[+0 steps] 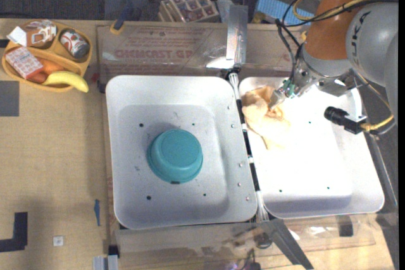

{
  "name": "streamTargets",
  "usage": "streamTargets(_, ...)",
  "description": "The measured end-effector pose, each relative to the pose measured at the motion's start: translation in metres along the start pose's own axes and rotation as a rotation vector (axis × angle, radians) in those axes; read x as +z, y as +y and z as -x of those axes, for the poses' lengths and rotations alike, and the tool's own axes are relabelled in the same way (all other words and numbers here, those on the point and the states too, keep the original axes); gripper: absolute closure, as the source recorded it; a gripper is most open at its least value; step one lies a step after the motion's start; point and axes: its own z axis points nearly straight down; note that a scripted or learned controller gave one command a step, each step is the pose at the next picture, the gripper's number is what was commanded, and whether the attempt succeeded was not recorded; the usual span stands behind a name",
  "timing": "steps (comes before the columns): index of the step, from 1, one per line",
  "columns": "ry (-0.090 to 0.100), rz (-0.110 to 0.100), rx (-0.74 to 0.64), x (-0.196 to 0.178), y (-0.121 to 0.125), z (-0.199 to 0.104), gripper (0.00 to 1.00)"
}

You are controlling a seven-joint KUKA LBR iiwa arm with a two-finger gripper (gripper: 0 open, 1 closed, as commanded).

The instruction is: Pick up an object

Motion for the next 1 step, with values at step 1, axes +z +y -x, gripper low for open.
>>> streamTargets(1, -0.004, 0.004, -0.304, -0.0205, -0.0152, 0.0266, 1.0)
